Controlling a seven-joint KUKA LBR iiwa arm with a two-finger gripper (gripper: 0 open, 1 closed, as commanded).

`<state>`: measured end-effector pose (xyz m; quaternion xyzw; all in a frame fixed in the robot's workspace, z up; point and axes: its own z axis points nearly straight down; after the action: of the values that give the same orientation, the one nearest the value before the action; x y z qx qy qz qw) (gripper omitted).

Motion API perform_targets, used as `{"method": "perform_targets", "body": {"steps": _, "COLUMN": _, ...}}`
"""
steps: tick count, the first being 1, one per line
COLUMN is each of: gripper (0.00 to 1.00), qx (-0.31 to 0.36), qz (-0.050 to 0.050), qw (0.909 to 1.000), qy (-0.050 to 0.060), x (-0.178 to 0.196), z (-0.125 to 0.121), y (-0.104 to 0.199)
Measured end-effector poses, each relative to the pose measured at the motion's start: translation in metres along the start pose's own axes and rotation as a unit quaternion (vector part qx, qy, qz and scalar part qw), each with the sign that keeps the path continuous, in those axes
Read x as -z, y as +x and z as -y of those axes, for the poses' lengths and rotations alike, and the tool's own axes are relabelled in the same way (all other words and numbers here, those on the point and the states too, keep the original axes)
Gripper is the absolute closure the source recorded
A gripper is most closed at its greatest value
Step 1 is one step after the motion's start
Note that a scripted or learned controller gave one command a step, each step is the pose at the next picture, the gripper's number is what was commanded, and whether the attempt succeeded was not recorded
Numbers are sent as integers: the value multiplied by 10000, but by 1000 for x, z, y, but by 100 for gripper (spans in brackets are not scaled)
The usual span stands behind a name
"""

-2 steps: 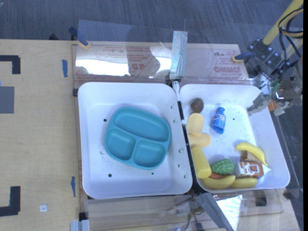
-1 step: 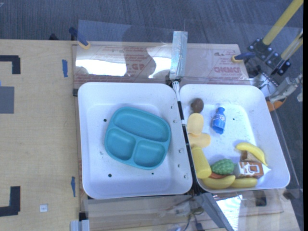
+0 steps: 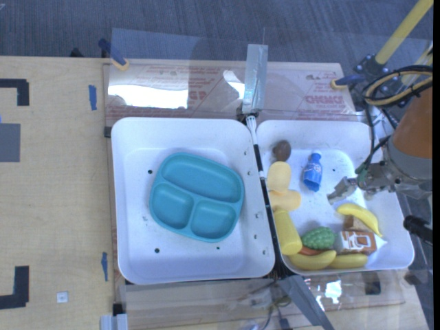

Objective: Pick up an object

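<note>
My gripper (image 3: pixel 342 189) hangs over the right bin (image 3: pixel 344 135), at its right side, on the grey arm with the orange band (image 3: pixel 417 135). It sits just right of a small blue bottle (image 3: pixel 313 171) and just above a yellow banana (image 3: pixel 361 216). Nothing visibly hangs from it. Other objects in this bin are a brown round piece (image 3: pixel 280 150), pale yellow pieces (image 3: pixel 280 178), a yellow cylinder (image 3: pixel 288 234), a green bumpy item (image 3: pixel 318 238), a small orange-and-white carton (image 3: pixel 359 242) and a second banana (image 3: pixel 322 259) along the front wall.
The left bin (image 3: pixel 130 184) holds a teal divided plate (image 3: pixel 197 196). A metal divider post (image 3: pixel 255 81) rises behind the seam between the bins. Cables and a yellow bar (image 3: pixel 402 29) crowd the far right.
</note>
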<state>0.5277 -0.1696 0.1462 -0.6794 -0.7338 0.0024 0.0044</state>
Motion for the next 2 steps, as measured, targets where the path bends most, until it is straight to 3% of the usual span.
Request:
{"method": "perform_targets", "body": {"steps": 1, "gripper": 0, "qx": 444, "qz": 34, "qw": 9990, "qy": -80, "x": -58, "z": -48, "y": 12}}
{"method": "perform_targets", "body": {"steps": 2, "gripper": 0, "qx": 1387, "qz": 25, "qw": 9903, "qy": -64, "x": -58, "z": -10, "y": 40}}
